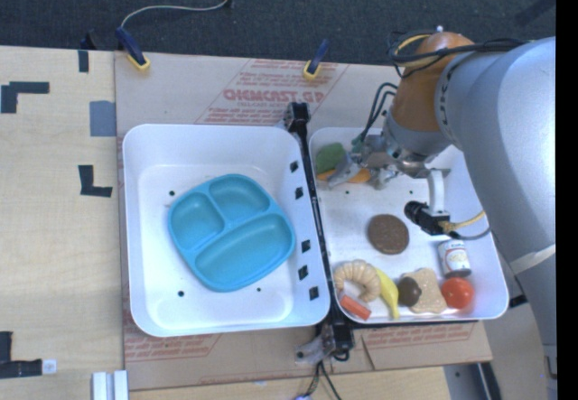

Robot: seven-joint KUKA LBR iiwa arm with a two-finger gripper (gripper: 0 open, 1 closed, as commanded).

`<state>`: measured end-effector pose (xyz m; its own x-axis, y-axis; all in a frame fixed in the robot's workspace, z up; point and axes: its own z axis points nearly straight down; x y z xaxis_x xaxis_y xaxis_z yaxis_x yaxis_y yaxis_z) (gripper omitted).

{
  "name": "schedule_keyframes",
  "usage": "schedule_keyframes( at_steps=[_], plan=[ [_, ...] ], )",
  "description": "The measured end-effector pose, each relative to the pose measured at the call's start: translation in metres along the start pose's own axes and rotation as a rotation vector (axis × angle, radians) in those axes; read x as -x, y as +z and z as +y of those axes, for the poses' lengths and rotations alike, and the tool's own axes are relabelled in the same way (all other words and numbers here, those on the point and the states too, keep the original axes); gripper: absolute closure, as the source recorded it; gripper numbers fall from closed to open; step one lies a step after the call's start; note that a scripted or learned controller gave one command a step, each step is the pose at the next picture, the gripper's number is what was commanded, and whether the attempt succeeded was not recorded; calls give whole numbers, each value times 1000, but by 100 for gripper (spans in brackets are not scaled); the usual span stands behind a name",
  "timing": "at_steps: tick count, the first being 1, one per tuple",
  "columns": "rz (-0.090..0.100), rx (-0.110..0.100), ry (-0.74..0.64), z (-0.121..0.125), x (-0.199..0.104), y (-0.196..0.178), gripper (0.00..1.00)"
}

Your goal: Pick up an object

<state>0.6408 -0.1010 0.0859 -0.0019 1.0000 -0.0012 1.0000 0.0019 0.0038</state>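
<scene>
The tool [354,169] hides part of an orange item [359,177]; its grip state is unclear.

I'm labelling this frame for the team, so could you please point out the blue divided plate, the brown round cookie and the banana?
blue divided plate [232,231], camera view, on the ridge between its compartments.
brown round cookie [388,234], camera view, middle of its top face.
banana [388,293], camera view, middle of its yellow body.

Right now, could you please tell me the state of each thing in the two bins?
blue tray: lying flat in the left bin, compartments bare
brown disc: flat, apart from the rest
small bottle: upright
banana: lying among the front-edge pile
gripper: low over the green and orange items
</scene>
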Motion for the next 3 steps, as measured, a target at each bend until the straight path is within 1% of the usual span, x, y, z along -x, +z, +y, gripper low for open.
schedule_keyframes(
  at_steps=[1,2,3],
  plan=[
    [0,-3,3,-103,1,-1,0],
    [-1,2,3,-148,11,-1,0],
    [-1,1,3,-148,11,-10,100]
  ],
)
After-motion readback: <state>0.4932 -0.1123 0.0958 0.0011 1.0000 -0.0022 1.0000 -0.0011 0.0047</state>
